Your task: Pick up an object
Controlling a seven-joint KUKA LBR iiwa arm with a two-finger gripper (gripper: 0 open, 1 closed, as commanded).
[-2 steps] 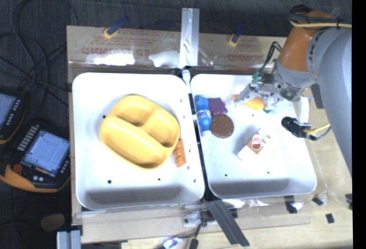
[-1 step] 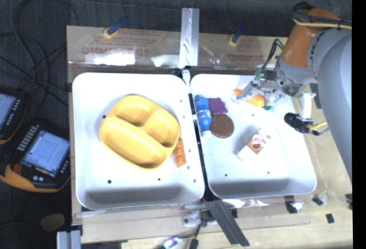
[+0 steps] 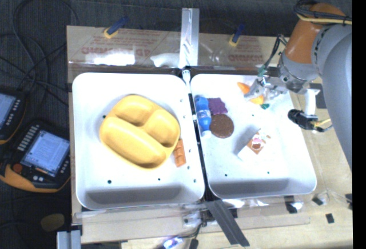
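My gripper hangs over the far right corner of the right bin, with the grey arm and its orange band coming in from the right. A small orange piece lies just left of the gripper, and a small teal bit sits right below it. Further left in this bin are a blue bottle, a purple object and a brown disc. A white and red box rests near the middle.
The left bin holds a large yellow lumpy object with an orange piece at its right side. A raised divider separates the bins. Handheld controllers lie off the bench at left.
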